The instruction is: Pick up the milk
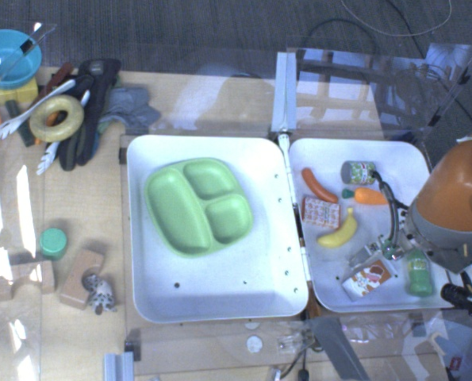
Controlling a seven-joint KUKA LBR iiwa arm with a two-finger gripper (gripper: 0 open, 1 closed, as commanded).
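The milk carton (369,279) lies on its side near the front edge of the right white bin (328,292), its printed face up. The gripper (384,252) sits just above and beside the carton's upper right corner, at the end of the grey arm with the orange band (456,190) that comes in from the right. Whether its fingers are spread or closed cannot be told; the metal parts there are too small and cluttered, and nothing is visibly between them.

A green bottle (419,276) lies just right of the carton, partly under the arm. Further back in the same bin are a banana (339,231), a red-and-white patterned packet (320,211), a red sausage (320,186), a carrot (367,197) and a small can (358,171).

The left white bin (220,300) holds a green 3-compartment plate (197,205).
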